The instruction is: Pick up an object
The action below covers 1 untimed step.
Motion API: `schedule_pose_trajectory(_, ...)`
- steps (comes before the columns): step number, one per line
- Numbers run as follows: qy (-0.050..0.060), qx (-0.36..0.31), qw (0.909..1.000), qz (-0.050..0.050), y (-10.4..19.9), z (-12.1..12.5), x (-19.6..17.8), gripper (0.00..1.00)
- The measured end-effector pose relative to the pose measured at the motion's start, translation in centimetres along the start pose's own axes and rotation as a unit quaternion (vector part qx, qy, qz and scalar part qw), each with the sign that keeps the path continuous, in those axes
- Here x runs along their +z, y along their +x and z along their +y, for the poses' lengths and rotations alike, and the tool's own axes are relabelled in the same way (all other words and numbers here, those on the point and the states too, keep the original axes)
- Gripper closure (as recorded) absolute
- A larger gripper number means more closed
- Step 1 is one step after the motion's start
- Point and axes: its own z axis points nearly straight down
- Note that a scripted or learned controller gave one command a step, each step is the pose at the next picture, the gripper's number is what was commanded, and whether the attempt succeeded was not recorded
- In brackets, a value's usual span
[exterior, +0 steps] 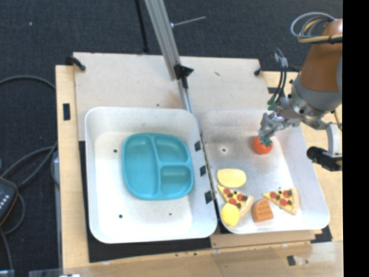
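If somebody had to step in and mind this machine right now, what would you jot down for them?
Gripper: low in the right white bin, right above the small red-orange toy tomato; grasp unconfirmed.
Same bin, near edge: yellow oval piece, two toy pizza slices, yellow round piece, orange-brown bread-like piece.
Left white bin: teal divided plate.
Done: nothing lifted.
Left: grasp and raise one object.

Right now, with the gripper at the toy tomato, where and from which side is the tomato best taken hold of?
Probably across the round red body of the tomato, coming straight down from above. It sits alone on the right bin's floor, clear of the pizza slices and walls, so the sides are free. The gripper hangs just over its green top.
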Motion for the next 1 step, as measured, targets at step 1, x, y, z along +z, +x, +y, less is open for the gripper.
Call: schedule_pose_trajectory(1,0.001,0.000,1.0000,0.000,-0.16,0.12,-3.35,1.00)
